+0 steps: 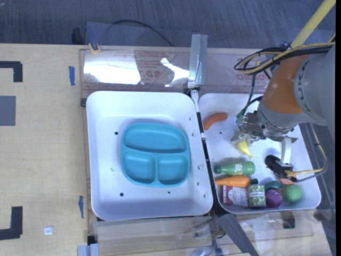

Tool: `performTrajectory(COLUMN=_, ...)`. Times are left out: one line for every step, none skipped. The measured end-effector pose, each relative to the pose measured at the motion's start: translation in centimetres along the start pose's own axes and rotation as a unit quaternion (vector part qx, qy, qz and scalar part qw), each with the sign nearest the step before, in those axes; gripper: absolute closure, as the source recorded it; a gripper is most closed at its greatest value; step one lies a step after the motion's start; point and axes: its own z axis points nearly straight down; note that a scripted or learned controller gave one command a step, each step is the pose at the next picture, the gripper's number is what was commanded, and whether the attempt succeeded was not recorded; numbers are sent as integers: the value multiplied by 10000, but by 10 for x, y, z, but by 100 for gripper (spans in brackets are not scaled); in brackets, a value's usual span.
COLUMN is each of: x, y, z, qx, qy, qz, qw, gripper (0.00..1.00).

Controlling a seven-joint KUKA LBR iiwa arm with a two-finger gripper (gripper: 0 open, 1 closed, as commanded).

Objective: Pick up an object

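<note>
My gripper (246,134) is down in the right-hand shallow white plastic bin (311,159), over its upper middle, with the arm reaching in from the right of the view. Jaw state: can't tell, the wrist blocks the view. The small yellow curved plastic piece (244,148) sits right at my tip, on the lower side in view. Whether it's touching or held, can't tell. The orange sausage-shaped toy (214,120) lies near, toward the bin's upper-left corner by the divider. Toward the bin's front edge, the green plastic bottle with white label (234,168) lies on its side, with the orange toy carrot (233,181) just below it. Then a tight row: red-and-white packet (235,196), green-labelled can (256,196), purple round toy (274,198), green ball (292,194). A small teal item (272,185) and a small pink item (288,182) sit just behind that row, too small to identify. The left-hand shallow white plastic bin (101,143) carries a teal three-compartment plastic plate (155,153), flat and roughly centred.
</note>
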Motion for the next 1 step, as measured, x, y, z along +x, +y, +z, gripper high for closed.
performTrajectory(x=26, y=-20, z=-111, qx=4, qy=4, qz=302, qw=9995, gripper=100)
